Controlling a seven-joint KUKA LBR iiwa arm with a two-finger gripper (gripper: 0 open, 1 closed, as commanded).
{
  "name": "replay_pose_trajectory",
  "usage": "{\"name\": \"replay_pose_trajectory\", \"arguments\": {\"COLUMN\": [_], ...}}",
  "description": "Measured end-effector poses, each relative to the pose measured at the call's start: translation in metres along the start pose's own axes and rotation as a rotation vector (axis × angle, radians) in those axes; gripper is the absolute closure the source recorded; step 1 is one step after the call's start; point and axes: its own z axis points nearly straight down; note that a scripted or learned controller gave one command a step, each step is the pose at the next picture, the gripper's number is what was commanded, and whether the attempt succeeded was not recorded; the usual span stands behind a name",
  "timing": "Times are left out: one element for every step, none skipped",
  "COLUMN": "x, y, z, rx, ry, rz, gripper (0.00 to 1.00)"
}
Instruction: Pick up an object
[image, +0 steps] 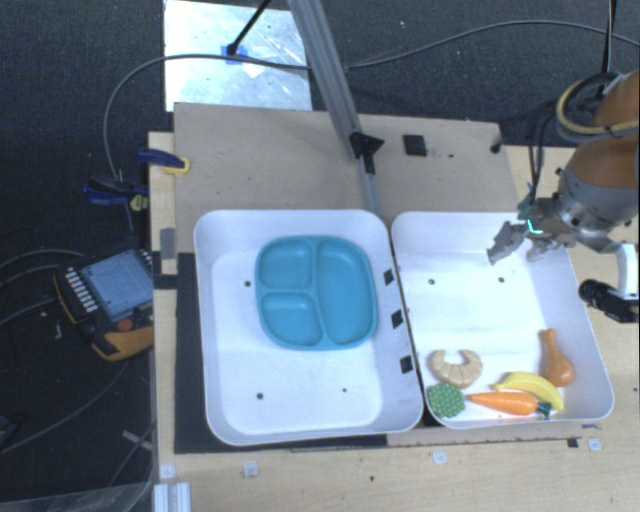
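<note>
Blue plate; orange carrot; yellow banana; green broccoli; white bins.

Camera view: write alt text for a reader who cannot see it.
A robot arm's pincer hovers over the right bin, whose near corner holds a croissant, banana, carrot and other toy foods. The left bin holds a blue divided plate.

The arm reaches in from the right edge of the camera view, its orange band sitting just above the grey wrist. The wrist angles down and to the left, ending in the tool. The tool's grey tip points leftward, with nothing seen between its fingers.
</note>
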Motion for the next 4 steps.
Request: {"name": "replay_pose_trajectory", "arguments": {"x": [0.0,-0.004,-0.004,-0.004], "y": [0.001,-0.001,-0.001,0.001], "z": [-0.002,0.06,0.113,0.099], "rx": [-0.004,0.001,0.0,-0.006], "ry": [-0.001,-0.001,-0.001,-0.002], "rz": [0.0,0.003,0.003,0.003], "gripper": [0.0,0.0,0.0,1.0]}}
